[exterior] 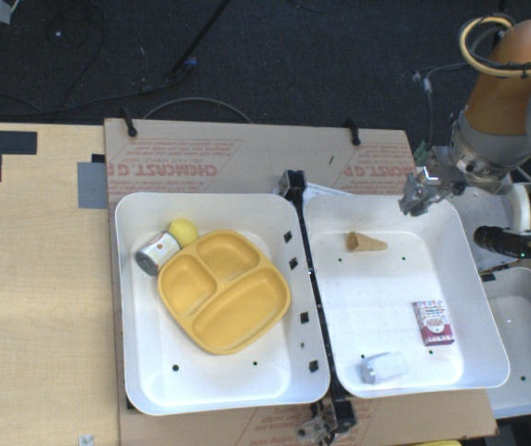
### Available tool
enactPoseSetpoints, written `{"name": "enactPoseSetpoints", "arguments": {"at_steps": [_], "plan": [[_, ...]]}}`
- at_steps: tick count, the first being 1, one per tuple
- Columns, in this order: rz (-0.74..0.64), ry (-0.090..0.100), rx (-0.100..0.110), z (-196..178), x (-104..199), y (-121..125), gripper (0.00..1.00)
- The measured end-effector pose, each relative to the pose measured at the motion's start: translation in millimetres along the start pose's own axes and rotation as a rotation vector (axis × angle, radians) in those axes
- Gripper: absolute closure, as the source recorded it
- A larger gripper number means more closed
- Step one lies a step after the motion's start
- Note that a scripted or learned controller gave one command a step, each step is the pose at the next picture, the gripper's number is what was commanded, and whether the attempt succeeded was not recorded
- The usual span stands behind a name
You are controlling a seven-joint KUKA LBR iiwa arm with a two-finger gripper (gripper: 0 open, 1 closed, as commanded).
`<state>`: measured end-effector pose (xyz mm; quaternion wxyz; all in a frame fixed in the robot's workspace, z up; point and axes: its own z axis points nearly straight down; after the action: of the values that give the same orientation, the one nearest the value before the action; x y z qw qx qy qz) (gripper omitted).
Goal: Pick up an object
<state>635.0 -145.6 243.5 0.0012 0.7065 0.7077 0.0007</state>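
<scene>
The right bin [470, 277] holds a tan wedge-shaped piece [365, 242] near its back, a small red and white packet [433, 322] toward the right, and a clear crumpled wrapper [382, 367] at the front. My gripper [418, 196] hangs over the right bin's back right corner, above and to the right of the tan wedge, with nothing seen in it. In the left bin [145, 342] a yellow divided plate [224, 289] lies in the middle, with a small yellow ball [183, 231] and a grey and white can [155, 253] at its upper left edge.
A black divider [304, 286] runs between the two bins. Brown cardboard [247, 161] lies under and behind them. A wooden bench top [38, 286] spreads to the left. Dark floor with cables sits behind. The arm's grey and orange body [502, 100] stands at the upper right.
</scene>
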Motion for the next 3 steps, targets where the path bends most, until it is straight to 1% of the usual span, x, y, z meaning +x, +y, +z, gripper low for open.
{"name": "enactPoseSetpoints", "arguments": {"at_steps": [1, 2, 3], "plan": [[-0.002, 0.002, 0.006, 3.6, 44.0, 6.0, 1.00], [-0.003, 0.002, 0.007, 9.5, 107.2, 4.4, 1.00], [-0.002, 0.002, 0.008, 21.7, 161.6, 7.0, 1.00]]}}
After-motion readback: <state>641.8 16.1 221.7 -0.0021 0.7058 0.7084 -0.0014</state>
